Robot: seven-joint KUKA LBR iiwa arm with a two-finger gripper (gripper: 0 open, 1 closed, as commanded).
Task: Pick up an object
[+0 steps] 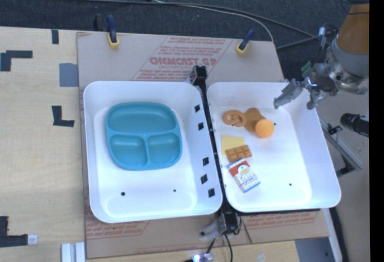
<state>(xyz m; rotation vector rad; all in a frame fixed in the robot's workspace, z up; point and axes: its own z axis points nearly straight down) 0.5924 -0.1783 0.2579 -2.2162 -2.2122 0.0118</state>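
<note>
Four small items lie in the right bin (300, 153): an orange ball (264, 128), a brown pretzel-like piece (235, 117) with a tan lump beside it, a yellow and brown waffle-like block (234, 147), and a red and white carton (245, 176). My gripper (297, 96) hangs over the bin's upper right corner, up and to the right of the ball, with its two fingers spread apart and nothing between them.
The left bin (96, 153) holds a blue divided plate (144, 135). A black divider with clips runs between the two bins. Two clamps pin the cardboard sheet at the back, and a cable crosses the dark floor beyond.
</note>
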